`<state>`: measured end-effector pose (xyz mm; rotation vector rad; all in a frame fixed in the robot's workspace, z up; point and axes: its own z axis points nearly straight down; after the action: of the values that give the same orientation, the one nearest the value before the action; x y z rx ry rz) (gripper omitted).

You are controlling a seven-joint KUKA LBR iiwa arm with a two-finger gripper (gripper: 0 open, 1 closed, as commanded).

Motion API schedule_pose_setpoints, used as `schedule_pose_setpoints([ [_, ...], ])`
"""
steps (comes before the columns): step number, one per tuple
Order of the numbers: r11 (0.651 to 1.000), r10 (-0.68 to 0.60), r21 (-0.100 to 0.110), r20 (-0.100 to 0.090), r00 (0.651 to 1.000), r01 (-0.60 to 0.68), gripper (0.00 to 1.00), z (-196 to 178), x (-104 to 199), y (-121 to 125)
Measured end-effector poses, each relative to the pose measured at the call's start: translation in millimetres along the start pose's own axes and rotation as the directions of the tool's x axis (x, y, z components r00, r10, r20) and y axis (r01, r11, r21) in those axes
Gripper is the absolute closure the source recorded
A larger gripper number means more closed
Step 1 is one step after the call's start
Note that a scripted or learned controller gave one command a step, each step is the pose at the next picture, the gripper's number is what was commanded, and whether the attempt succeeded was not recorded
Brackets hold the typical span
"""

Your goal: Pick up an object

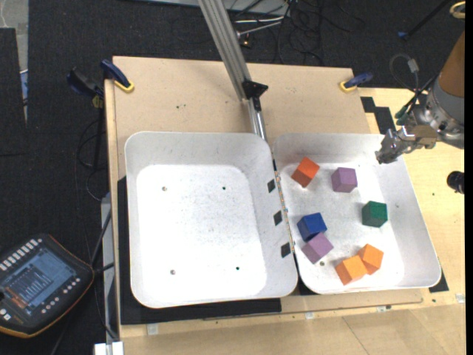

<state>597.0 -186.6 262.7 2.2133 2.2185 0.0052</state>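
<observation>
The table [185, 98] is a tan board carrying two shallow white bins side by side. The left bin [196, 217] shows a bare, speckled floor. The right bin [403, 198] holds seven small blocks. The grey arm [451, 87] comes in from the right edge, and its hand [388, 150] hangs over the right bin's upper right corner, apart from every block; whether it is open or closed cannot be told, and nothing is visible in its grip. Among the blocks, an orange cube [305, 171] lies toward the bin's upper left, a purple cube [344, 179] just beside it, and a green cube [375, 214] farther right. A blue cube [312, 224] touches a purple block [318, 247] below it. Two orange blocks [360, 263] sit together at the lower right.
</observation>
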Motion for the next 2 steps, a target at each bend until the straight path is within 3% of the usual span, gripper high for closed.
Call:
schedule_pose_setpoints([
  [2, 1.000, -0.006, 0.008, -0.005, 1.000, 0.006, 1.00, -11.6, 109.5, -13.2],
])
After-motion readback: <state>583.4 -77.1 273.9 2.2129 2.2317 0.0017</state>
